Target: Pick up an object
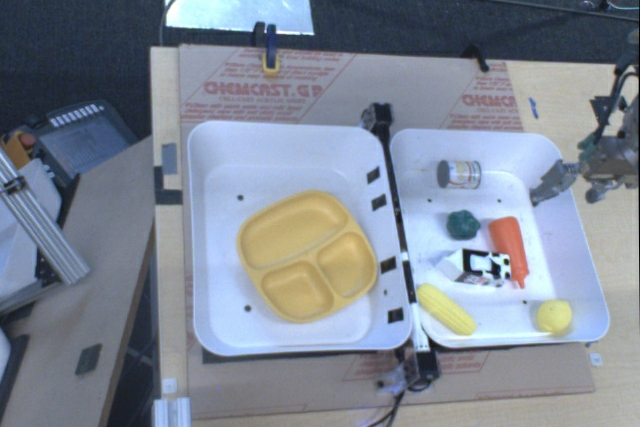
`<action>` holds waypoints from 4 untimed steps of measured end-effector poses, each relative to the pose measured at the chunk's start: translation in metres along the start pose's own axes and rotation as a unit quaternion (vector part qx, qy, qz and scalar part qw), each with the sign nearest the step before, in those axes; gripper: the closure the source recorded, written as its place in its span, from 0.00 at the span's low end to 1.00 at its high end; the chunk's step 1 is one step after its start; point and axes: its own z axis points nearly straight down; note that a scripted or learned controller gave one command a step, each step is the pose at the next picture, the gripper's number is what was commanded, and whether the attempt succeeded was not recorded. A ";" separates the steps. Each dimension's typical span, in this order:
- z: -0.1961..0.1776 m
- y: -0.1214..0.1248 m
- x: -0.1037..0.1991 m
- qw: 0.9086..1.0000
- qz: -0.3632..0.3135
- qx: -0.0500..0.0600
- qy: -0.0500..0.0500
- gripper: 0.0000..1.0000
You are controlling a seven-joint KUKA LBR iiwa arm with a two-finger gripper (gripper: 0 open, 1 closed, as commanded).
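Objects for picking, all in right bin (590, 287): small jar (459, 174) on its side near far wall, dark green lump (462, 224) at centre, orange carrot (508, 242) just beside it, black-and-white toy (487, 266) touching carrot's near end, corn cob (446, 309) by divider, yellow lemon (554, 317) in near right corner. Left bin (215, 215) carrying yellow divided tray (305, 255). End effector (553, 181) poised over right bin's far right rim, nothing between fingers; degree of opening not discernible from here. Step in hand, by judgement: approach, no grasp begun. Next move likely calls for choosing one target, travelling inward over it, then descending. Jar nearest; carrot and toy crowded, risking a nudged neighbour.
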 end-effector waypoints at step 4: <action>0.149 0.011 0.015 1.000 -0.002 -0.004 0.000 0.00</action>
